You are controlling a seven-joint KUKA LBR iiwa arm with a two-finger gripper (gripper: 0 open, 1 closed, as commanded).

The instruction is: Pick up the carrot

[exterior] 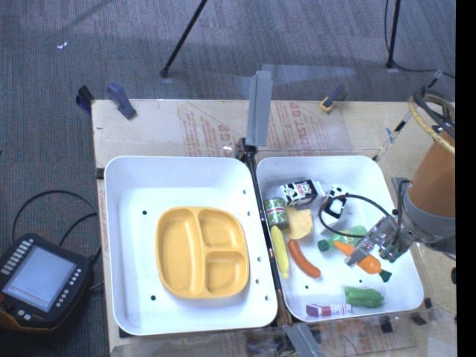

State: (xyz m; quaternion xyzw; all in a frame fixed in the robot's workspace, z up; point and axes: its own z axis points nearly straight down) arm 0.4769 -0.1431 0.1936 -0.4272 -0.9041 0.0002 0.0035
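At the right bin's (pixel 372 171) lower right, the gripper (pixel 370 257) sits over the carrot (pixel 362 259); whether its claw is apart or clamped, I cannot tell. An off-centre pinch could let the tapered carrot slip toward the green pepper (pixel 364 296).

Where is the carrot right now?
The carrot lies in the right bin, near its right wall, under the end effector, right of the hot dog.

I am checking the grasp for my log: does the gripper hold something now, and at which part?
It cannot be told. The gripper sits right over the middle of the carrot in the right bin, hiding any contact.
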